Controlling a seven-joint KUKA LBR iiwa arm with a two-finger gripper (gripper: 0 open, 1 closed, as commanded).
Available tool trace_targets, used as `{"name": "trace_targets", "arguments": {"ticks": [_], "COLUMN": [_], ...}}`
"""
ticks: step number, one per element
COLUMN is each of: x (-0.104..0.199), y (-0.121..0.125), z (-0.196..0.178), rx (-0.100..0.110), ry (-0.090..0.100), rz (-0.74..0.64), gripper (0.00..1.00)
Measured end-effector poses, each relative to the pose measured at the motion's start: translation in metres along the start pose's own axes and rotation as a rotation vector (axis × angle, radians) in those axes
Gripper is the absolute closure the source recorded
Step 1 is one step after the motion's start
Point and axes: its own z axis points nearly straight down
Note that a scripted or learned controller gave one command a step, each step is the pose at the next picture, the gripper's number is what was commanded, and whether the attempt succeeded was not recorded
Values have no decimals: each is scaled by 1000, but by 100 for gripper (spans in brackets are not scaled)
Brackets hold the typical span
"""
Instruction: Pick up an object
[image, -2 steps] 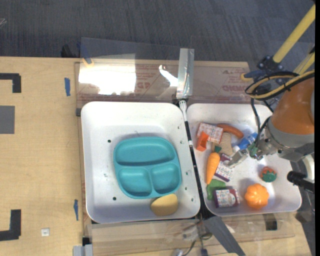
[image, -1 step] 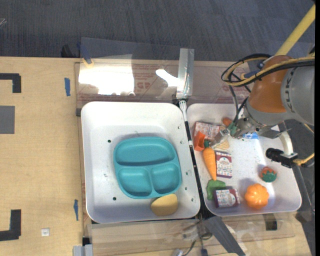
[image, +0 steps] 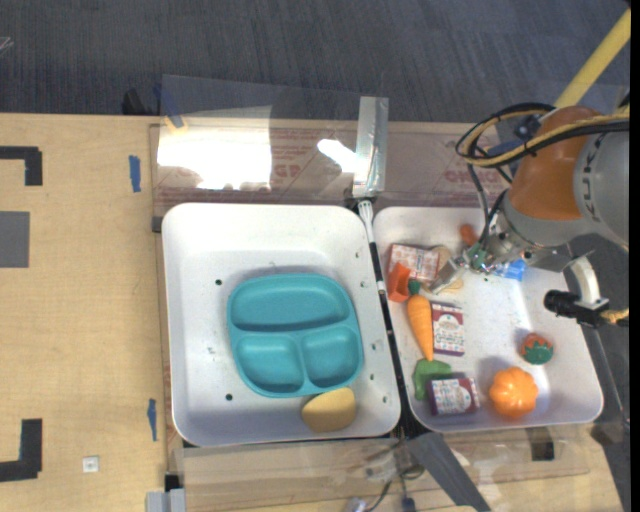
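My gripper (image: 452, 274) hangs low over the back of the right bin (image: 580, 330), reaching in from the right beneath the orange-banded wrist (image: 545, 180). Its tip sits just right of a red and white packet (image: 415, 262) and above a carrot (image: 420, 325). Beside the carrot stands a small white and purple carton (image: 449, 330). Nearer the front lie a purple can (image: 452, 395), a green piece (image: 430, 369), an orange fruit (image: 513, 392) and a small red fruit (image: 537, 347). A blue item (image: 514, 268) shows partly behind the wrist.
The left bin (image: 190, 300) holds a teal divided plate (image: 295, 333) and a tan rounded object (image: 329, 408) at its front edge. A clear sheet (image: 260, 150) and a metal bracket (image: 372, 145) stand behind the bins. Black cables (image: 500, 130) loop above the wrist.
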Motion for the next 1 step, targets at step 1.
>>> {"name": "trace_targets", "arguments": {"ticks": [1], "x": [16], "y": [56], "z": [2], "rx": [14], "ry": [-4], "rz": [66], "gripper": [0]}}
